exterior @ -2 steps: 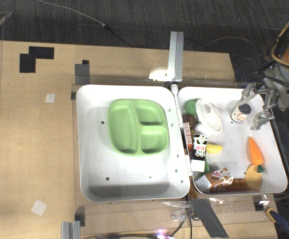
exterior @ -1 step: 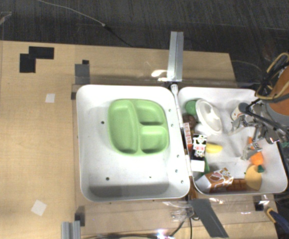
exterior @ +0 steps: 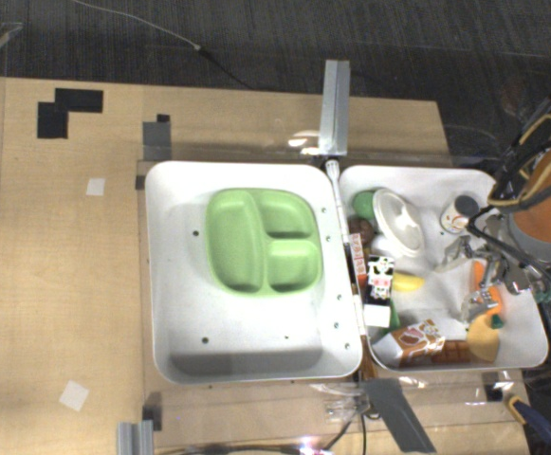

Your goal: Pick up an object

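Observation:
The right bin (exterior: 427,183) holds a jumble of objects. A white bowl (exterior: 398,221) lies tilted at the back with a green item (exterior: 363,200) beside it. A cow-patterned box (exterior: 380,278) and a yellow banana-like piece (exterior: 408,282) sit near the middle. Along the front wall lie a brown box (exterior: 422,339) and a yellow pear-shaped object (exterior: 484,337). My gripper (exterior: 479,273) hangs low over the bin's right side, just above a small orange piece (exterior: 488,297). The wrist hides what lies directly under it.
The left bin (exterior: 175,254) holds a green divided plate (exterior: 261,240). A metal post (exterior: 336,107) stands behind the seam between the bins. The arm's orange band (exterior: 550,202) is over the right bin's far right corner. A small round item (exterior: 465,205) lies near the back.

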Motion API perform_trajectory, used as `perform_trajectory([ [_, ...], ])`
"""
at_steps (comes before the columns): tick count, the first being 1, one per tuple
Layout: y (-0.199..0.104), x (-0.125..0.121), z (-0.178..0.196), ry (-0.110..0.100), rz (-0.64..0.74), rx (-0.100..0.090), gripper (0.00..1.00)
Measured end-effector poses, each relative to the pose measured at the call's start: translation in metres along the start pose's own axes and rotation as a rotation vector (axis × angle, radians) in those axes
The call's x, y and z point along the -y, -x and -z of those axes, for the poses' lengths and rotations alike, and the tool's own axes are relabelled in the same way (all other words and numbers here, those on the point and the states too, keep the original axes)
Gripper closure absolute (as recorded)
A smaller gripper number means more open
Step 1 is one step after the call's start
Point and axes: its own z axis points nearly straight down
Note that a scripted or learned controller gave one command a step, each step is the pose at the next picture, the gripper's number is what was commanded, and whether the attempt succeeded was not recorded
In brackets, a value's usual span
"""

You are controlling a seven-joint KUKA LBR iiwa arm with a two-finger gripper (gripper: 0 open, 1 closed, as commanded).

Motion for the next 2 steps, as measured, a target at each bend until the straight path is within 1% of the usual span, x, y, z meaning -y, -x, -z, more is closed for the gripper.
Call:
perform_trajectory([
  [1,-0.025,-0.005,0.001,-0.001,-0.121,0.002,0.00],
  [2,-0.018,-0.004,0.016,-0.008,-0.116,0.020,1.00],
])
